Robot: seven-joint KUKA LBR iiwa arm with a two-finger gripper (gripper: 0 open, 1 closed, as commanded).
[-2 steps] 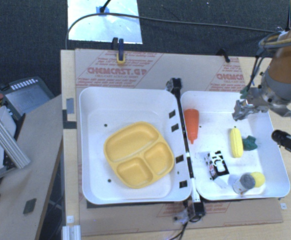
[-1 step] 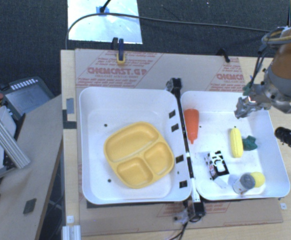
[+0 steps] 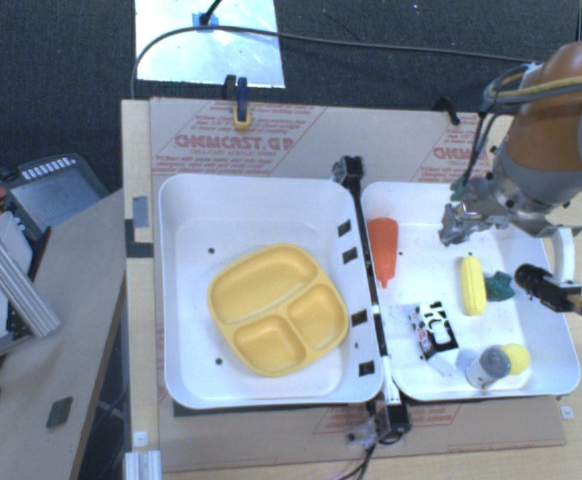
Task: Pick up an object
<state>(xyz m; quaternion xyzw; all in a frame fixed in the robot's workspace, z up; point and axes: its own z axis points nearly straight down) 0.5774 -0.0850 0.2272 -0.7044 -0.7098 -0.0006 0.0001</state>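
Right bin (image 3: pixel 561 363): orange carrot (image 3: pixel 382 248), yellow corn (image 3: pixel 472 284); hand (image 3: pixel 458 224) state unclear.

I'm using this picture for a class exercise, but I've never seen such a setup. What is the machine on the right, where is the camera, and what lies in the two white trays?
The machine is a robot arm, grey with an orange band, reaching in from the right. Its end effector hovers above the right bin; nothing shows between its fingers. One fixed camera looks down at a slant. The left bin holds a yellow divided plate. The right bin holds an orange carrot-like toy, a yellow corn-like piece, a small teal item, a black-and-white block and a grey-and-yellow object.
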